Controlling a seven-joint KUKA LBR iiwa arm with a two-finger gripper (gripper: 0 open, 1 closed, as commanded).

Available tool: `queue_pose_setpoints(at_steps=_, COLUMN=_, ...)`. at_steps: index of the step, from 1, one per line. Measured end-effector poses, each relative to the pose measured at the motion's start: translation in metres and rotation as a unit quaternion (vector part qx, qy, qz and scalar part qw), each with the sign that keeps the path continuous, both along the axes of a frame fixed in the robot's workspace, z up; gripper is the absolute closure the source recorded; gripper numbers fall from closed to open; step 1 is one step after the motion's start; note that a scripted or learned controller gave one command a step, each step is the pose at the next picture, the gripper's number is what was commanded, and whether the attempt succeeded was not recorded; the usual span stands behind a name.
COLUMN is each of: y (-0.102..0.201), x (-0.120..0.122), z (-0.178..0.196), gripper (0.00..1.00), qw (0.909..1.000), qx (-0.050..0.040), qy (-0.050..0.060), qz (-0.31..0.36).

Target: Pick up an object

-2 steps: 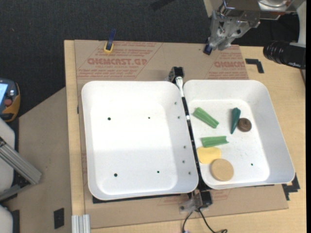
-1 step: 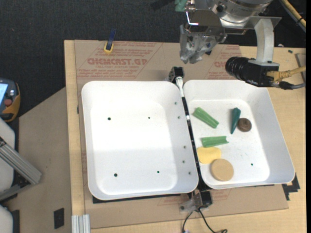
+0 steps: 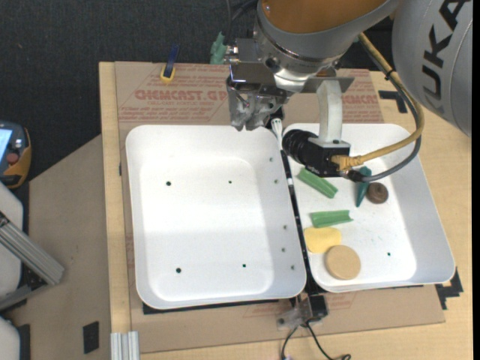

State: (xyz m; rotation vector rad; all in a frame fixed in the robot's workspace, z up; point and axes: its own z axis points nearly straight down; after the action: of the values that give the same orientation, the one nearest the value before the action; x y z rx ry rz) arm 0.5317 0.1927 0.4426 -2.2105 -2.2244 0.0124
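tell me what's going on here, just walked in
A KUKA arm reaches in from the right, its gripper hanging over the back edge where the two white bins meet. Nothing is visibly held between its fingers. The right bin holds small pieces: two green sticks, a yellow piece, a tan disc and a brown round piece. All lie loose, so no pick has landed yet.

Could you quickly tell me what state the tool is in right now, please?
Tool: cannot be told; it hangs over the far rim of the left bin, with nothing seen held.
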Motion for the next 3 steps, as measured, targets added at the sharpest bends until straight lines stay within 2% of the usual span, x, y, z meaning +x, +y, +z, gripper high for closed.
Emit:
queue_pose_setpoints(at_steps=1, y=0.023, x=-0.020, z=-0.034, gripper=1.00, qw=1.0000, qx=0.0003, qy=-0.001, qz=-0.001)
queue_pose_setpoints(at_steps=2, y=0.032, x=0.041, z=0.083, gripper=1.00, qw=0.9999, qx=0.0034, qy=-0.013, qz=-0.004)
queue_pose_setpoints(at_steps=3, y=0.032, x=-0.001, z=0.083, gripper=1.00, qw=1.0000, qx=0.0009, qy=-0.004, qz=-0.002)
